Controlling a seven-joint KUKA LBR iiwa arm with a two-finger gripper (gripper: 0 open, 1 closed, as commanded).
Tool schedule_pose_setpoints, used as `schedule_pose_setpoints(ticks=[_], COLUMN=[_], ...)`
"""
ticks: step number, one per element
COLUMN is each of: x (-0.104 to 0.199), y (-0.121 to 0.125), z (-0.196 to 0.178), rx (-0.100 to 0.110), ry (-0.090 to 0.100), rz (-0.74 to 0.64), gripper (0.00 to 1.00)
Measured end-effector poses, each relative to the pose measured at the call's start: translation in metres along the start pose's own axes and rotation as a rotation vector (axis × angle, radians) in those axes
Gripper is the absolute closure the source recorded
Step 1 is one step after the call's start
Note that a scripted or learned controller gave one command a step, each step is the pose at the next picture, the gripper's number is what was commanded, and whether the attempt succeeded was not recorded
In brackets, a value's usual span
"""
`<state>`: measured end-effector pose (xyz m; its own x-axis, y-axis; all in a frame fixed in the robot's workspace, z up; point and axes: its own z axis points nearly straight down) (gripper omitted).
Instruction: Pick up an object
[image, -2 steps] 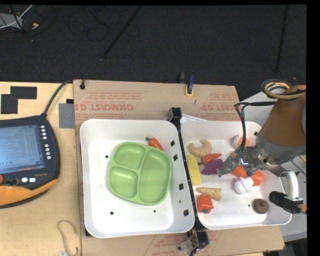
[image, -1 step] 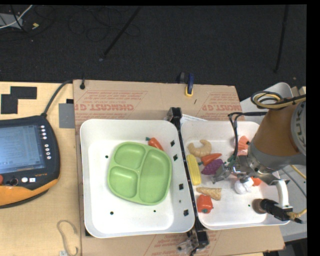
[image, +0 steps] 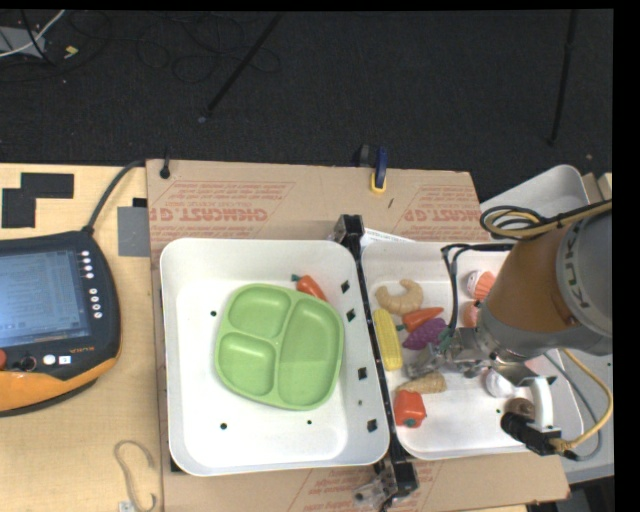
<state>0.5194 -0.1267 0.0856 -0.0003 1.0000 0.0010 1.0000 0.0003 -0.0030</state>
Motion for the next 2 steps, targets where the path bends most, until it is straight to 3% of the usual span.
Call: schedule_pose_setpoints(ticks=[1,2], x=[-0.002,-0.008], y=[0.0,0.001], z=[-0.012,-0.055], rx=[0.001,-0.004], ry=[0.001,-0.001], rz=[0.007,0.008], gripper=[1.0,1.0])
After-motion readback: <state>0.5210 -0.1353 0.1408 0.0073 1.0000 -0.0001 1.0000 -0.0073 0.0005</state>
